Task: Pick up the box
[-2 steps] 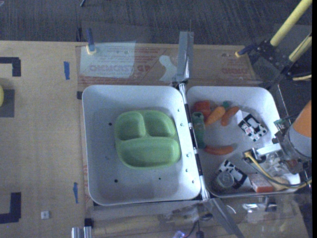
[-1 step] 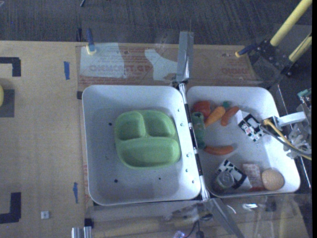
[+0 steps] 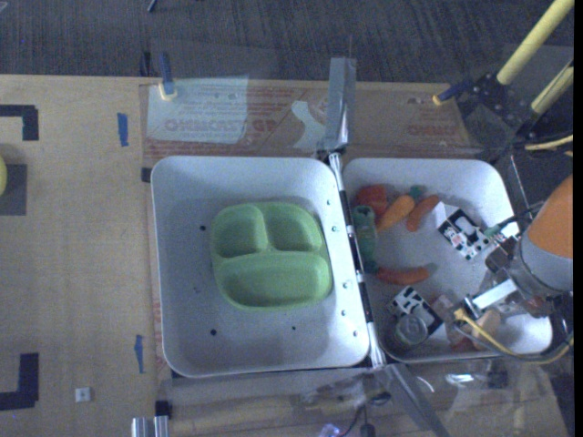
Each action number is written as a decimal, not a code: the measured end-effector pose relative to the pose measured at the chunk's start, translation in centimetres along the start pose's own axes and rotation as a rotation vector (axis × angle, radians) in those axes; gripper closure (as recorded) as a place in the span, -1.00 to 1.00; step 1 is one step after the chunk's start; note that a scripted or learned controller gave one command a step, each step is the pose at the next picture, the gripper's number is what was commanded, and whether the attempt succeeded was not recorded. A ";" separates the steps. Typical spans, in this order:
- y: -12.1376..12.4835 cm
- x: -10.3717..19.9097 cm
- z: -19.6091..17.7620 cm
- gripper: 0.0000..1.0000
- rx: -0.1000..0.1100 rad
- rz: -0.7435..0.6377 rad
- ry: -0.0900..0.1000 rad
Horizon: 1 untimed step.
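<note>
Claw (image 3: 474,309): seen low in the right bin's near right corner; whether it is released or clenched cannot be told.
Box (image 3: 461,232): a small white box with black print, found in the right bin (image 3: 496,185), just right of two carrots (image 3: 410,211), apart from the claw.
Second patterned box (image 3: 406,299): placed beside a metal can (image 3: 411,328).
Left bin (image 3: 182,244): occupied by a green divided plate (image 3: 271,255).
</note>
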State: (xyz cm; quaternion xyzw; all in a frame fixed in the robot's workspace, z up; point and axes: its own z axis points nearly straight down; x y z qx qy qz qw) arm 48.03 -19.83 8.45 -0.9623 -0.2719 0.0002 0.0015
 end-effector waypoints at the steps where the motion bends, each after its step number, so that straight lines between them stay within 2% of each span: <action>1: 4.0 1.7 -5.9 1.00 0.002 0.113 -0.005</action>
